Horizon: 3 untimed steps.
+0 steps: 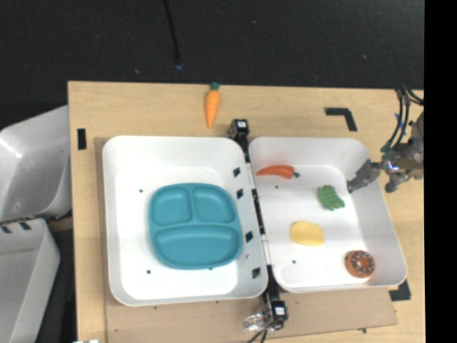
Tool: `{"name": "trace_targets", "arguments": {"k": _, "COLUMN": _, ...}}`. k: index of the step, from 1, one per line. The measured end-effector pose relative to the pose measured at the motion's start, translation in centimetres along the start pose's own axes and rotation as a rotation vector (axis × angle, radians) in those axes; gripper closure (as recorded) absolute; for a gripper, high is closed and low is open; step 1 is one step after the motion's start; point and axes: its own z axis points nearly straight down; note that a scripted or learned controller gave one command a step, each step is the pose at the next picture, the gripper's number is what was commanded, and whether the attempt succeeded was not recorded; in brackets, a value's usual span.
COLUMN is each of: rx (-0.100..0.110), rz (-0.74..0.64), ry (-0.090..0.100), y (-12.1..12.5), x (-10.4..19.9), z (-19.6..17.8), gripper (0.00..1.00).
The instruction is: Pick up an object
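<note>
The right bin (371, 281) holds a red chili pepper (275, 171) at its back left, a green leafy piece (330, 197) in the middle, a yellow lump (306, 233) below it, and a brown donut (359, 263) at the front right. My gripper (377, 181) hangs over the bin's right rim, just right of the green piece. Its fingers (359, 178) are spread open and nothing is between them.
The left bin (121, 191) carries a blue divided plate (194, 225). An orange carrot (212, 106) lies on the wooden bench behind the bins. A white box (28, 170) stands off the bench at the left.
</note>
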Motion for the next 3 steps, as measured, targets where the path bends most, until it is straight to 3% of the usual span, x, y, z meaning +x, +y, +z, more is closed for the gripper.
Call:
{"name": "trace_targets", "arguments": {"k": 1, "rx": -0.013, "rz": -0.003, "ry": -0.003, "y": 0.2, "x": 0.1, "z": -0.7, "gripper": 0.0}}
{"name": "trace_targets", "arguments": {"k": 3, "rx": -0.008, "rz": 0.0, "ry": -0.002, "y": 0.7, "x": 0.2, "z": 9.5, "gripper": 0.0}}
